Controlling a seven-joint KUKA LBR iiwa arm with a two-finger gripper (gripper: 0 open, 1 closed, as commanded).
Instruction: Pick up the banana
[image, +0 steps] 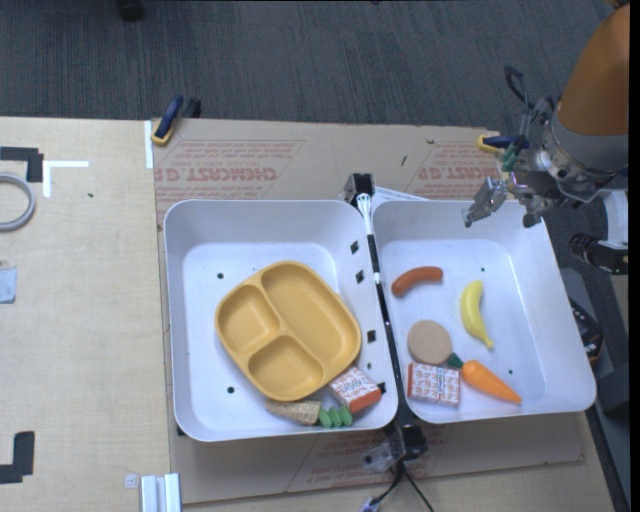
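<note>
A yellow banana (473, 313) lies in the right bin (535, 300), roughly in its middle, running top to bottom with a slight curve. My gripper (508, 204) hangs above the bin's far rim, up and to the right of the banana, well apart from it. Its two fingers (484, 203) are spread with nothing between them.
In the right bin, a sausage (417, 280), a round cookie (430, 341), a small carton (434, 384) and a carrot (489, 381) surround the banana. The left bin (195, 300) holds a yellow divided plate (288, 328) and some toy food at its near edge.
</note>
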